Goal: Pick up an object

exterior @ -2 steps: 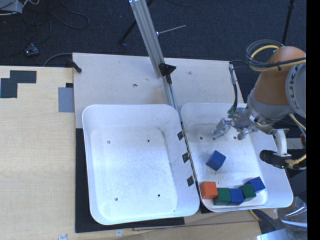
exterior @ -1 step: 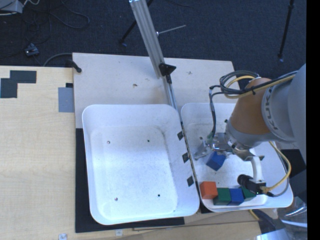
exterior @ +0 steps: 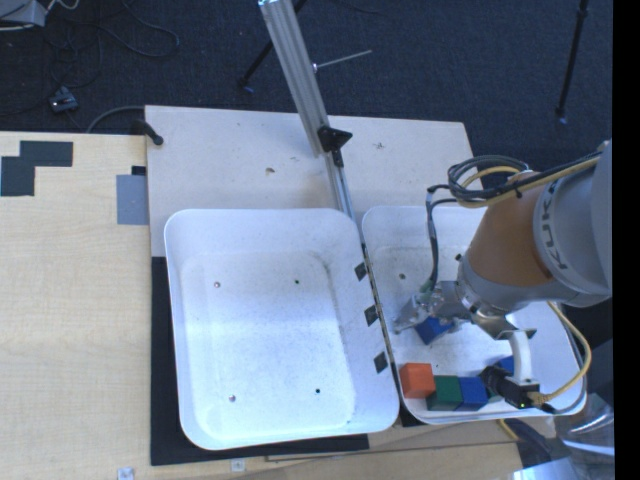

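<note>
Camera view: the gripper (exterior: 425, 320) is seen lowered into the right bin (exterior: 400, 230), near its left wall, with a blue block (exterior: 433, 330) apparently lodged between the narrowly set fingers, though the contact is partly hidden. The grasp step is judged to be in hand; a straight lift is called for next. An orange block (exterior: 417, 379), a green block (exterior: 446, 392) and another blue block (exterior: 472, 391) are lined along the bin's front edge, close by. Open room is offered by the left bin (exterior: 200, 238).
</note>
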You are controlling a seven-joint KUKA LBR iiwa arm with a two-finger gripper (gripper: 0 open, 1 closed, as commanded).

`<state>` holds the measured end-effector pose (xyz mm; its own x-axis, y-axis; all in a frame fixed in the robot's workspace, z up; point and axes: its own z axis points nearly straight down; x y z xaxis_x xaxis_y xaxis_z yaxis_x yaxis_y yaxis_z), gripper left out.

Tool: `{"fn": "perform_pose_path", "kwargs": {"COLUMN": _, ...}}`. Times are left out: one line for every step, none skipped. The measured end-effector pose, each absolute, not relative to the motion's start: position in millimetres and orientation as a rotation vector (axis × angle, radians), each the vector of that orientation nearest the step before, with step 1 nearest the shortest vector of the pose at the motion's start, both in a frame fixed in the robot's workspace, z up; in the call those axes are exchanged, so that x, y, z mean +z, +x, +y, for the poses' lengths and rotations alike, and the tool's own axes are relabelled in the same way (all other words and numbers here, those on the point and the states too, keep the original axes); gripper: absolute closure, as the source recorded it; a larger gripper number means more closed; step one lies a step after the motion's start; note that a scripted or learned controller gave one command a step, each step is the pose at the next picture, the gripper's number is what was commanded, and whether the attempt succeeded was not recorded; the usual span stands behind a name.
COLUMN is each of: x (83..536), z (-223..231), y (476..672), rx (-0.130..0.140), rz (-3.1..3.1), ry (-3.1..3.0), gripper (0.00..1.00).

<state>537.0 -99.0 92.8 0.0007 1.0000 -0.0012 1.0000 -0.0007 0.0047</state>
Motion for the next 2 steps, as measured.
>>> {"fn": "perform_pose_path", "kwargs": {"x": 102, "z": -100, "y": 537.1, "rx": 0.004, "rz": 2.212, "ry": 2.229, "gripper": 1.00}}
{"fn": "perform_pose_path", "kwargs": {"x": 223, "z": -49, "y": 506.7, "rx": 0.005, "rz": 2.226, "ry": 2.216, "gripper": 1.00}}
